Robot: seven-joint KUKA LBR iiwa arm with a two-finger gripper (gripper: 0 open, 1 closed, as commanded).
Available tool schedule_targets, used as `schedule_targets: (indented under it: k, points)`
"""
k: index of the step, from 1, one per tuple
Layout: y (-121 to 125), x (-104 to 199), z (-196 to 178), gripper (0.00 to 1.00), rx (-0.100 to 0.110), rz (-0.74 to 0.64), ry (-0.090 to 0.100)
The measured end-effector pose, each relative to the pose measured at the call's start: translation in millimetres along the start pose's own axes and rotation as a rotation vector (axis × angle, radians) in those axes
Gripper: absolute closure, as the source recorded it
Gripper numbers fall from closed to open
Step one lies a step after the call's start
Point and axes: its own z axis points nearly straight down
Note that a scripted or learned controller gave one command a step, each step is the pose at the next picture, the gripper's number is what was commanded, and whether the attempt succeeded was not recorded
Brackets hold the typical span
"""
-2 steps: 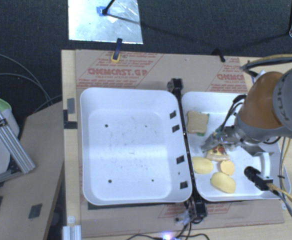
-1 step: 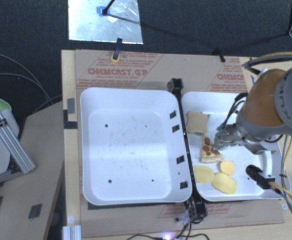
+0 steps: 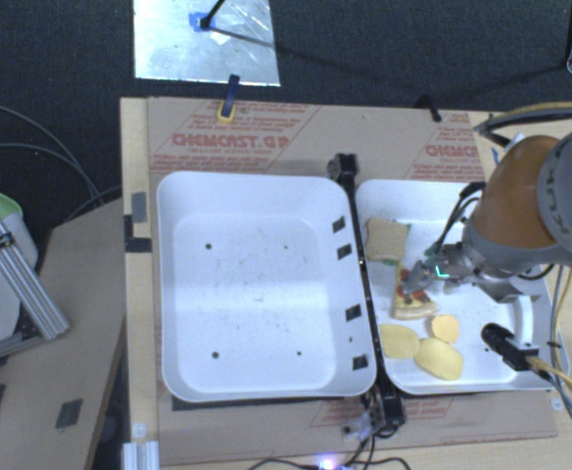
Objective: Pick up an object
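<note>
Two shallow white bins sit side by side on the desk (image 3: pixel 266 130), which is covered with printed cardboard. The left bin (image 3: pixel 257 287) fills the middle of the frame. The right bin (image 3: pixel 443 199), at centre right, carries several toy food pieces: a tan bread slice (image 3: pixel 387 240) near its upper left, a pizza slice (image 3: pixel 412 305) just below that, and three yellowish pieces toward the lower edge, namely a pale potato-like lump (image 3: pixel 399 341), a small orange-yellow round piece (image 3: pixel 445 329) and a yellow lemon-like piece (image 3: pixel 440 359). The gripper (image 3: pixel 423 277) is low over the right bin, right at the top of the pizza slice, with the grey and orange arm (image 3: pixel 526 209) behind it at the right of the frame. Whether it is parted or closed cannot be told.
</note>
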Motion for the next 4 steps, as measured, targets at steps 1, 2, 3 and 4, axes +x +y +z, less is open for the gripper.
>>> schedule_targets:
  k: [1,2,3,4]
  points:
    - [-44.9,6.3,16.9,0.00,-0.011,0.003,-0.001]
    - [-23.3,101.9,-85.4,0.00,-0.008,-0.014,0.005]
    - [-42.5,114.4,-231.4,0.00,-0.013,-0.007,0.003]
    - [-53.5,193.3,-144.9,0.00,0.011,-0.010,0.003]
